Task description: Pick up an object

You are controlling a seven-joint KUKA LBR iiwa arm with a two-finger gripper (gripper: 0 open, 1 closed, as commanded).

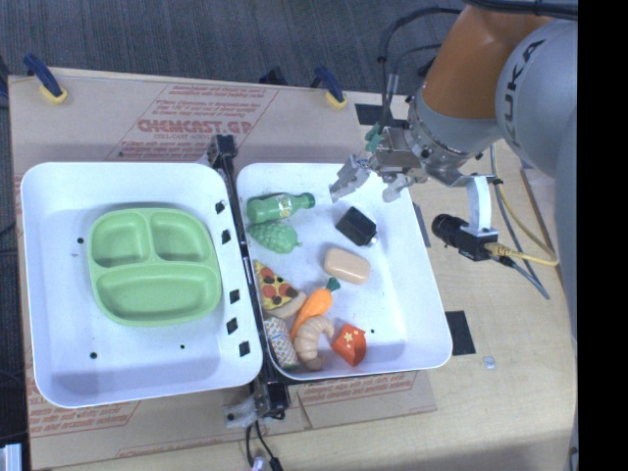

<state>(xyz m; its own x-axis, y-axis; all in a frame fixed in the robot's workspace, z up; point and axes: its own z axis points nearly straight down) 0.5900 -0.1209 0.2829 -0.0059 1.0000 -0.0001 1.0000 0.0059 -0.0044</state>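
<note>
One curled shrimp (312,338) sits beside one red carton (349,344) and one carrot (313,305); the pincer (371,183) hangs spread, holding nothing.

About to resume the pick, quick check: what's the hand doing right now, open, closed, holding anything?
Hand: open, fingers spread, nothing between them, poised above the back of the right bin, just over the small black block.

Right bin (417,292) far-right floor bare; toys crowd left and near side; black block (356,226) near middle.
</note>
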